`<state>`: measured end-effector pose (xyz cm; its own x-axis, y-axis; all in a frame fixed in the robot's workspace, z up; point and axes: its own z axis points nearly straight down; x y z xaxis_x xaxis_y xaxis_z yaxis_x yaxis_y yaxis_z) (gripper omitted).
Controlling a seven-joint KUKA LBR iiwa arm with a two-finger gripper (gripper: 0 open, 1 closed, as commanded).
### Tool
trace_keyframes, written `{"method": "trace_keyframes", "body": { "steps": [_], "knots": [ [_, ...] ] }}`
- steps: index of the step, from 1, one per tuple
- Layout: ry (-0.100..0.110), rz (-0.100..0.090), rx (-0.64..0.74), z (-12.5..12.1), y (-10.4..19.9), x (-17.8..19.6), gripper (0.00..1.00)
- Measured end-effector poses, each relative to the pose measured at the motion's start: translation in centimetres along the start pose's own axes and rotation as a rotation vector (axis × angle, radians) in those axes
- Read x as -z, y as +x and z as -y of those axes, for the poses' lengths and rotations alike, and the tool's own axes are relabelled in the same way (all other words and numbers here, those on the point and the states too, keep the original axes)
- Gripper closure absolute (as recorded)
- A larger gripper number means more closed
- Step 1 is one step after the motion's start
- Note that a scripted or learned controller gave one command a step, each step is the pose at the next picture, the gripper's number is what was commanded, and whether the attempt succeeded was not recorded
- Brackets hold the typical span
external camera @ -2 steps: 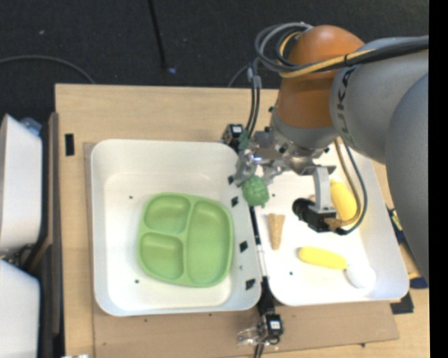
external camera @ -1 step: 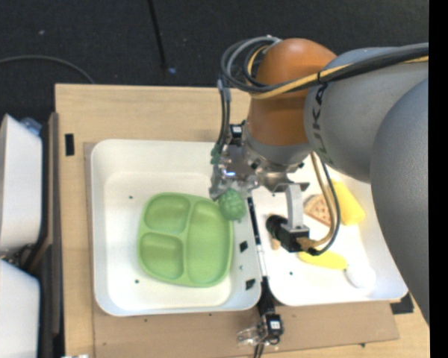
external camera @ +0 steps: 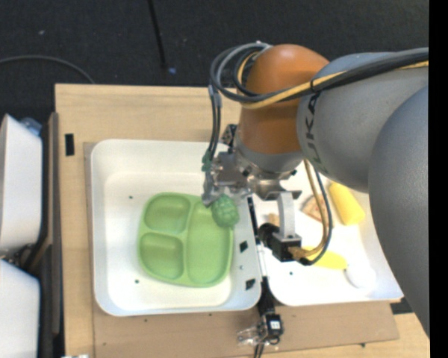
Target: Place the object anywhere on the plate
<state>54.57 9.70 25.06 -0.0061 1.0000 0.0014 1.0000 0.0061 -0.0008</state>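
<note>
A light green plate (external camera: 183, 241) with three compartments lies in the left white bin (external camera: 116, 200). My gripper (external camera: 222, 200) hangs over the plate's right edge, near the wall between the two bins. A small dark green, bumpy round object (external camera: 225, 212) sits right at the gripper's fingertips, over the plate's long right compartment. The object looks held from above, with the fingers closed on it. The orange band and grey wrist hide the upper part of the gripper.
The right bin (external camera: 336, 286) holds a yellow object (external camera: 346, 203), a second yellow piece (external camera: 328, 260), a brownish piece (external camera: 312, 209) and a pale one (external camera: 358, 276). The arm covers most of that bin. Wooden bench (external camera: 75, 110) surrounds both bins.
</note>
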Motion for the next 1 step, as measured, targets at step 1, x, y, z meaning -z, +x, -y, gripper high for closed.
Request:
{"method": "trace_keyframes", "body": {
  "steps": [1],
  "knots": [
    [0.001,0.002,-0.006,0.37,0.12,-2.05,1.00]
  ]
}}
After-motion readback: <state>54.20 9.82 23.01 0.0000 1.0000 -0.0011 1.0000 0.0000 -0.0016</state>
